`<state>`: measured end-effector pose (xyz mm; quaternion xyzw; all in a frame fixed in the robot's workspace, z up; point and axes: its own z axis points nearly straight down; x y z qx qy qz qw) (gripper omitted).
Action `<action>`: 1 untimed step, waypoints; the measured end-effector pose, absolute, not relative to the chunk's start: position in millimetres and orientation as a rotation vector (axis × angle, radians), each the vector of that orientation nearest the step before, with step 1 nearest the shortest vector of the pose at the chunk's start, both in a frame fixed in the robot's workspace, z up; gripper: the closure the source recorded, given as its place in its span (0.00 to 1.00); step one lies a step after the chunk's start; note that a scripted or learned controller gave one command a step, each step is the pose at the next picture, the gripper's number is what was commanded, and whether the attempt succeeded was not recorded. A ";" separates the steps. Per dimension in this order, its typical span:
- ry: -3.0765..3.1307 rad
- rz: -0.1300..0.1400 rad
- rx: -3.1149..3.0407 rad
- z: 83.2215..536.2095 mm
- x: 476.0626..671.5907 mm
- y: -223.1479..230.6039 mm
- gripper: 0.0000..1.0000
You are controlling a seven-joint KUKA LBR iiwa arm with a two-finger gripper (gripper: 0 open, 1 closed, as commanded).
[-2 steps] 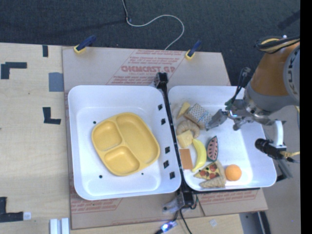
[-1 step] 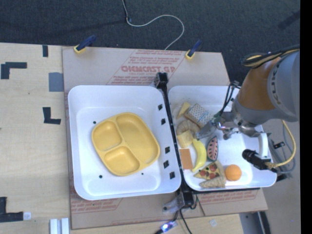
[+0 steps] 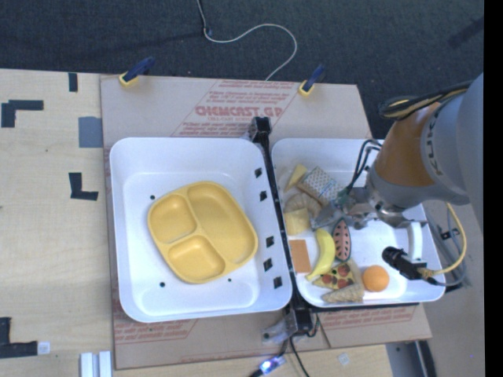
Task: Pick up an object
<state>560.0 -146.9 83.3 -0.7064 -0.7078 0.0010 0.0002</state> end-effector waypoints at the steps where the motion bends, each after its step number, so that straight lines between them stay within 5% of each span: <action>1: -2.225 0.002 -2.220 95.2 560.6 -147.2 1.00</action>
